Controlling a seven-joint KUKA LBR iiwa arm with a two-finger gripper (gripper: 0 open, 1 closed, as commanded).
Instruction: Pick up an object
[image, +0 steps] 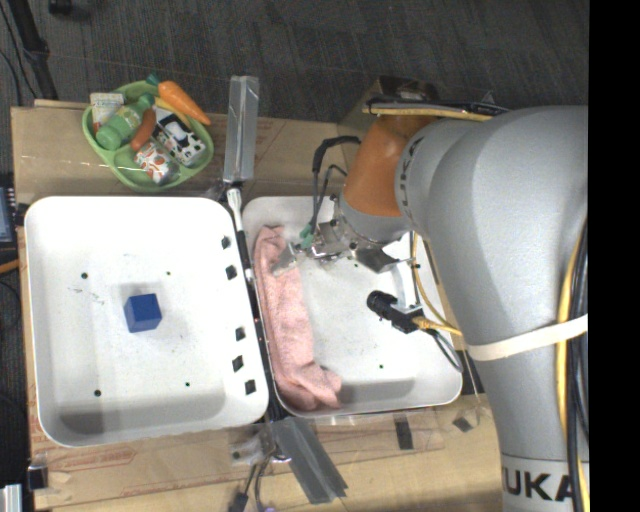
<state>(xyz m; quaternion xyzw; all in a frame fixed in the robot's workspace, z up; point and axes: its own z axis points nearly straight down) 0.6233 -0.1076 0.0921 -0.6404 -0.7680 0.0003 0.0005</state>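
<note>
A pink cloth lies stretched along the left wall of the right bin, from the far end down to the near corner. My gripper hangs at the cloth's far end, right beside or touching its upper edge. A blue cube rests alone on the floor of the left bin. The grey arm with its orange band covers the right bin's far right part.
A green bowl filled with toy food, including an orange carrot, stands on the bench behind the left bin. A metal divider bar runs between the bins at the back. A black cable connector hangs over the right bin's floor.
</note>
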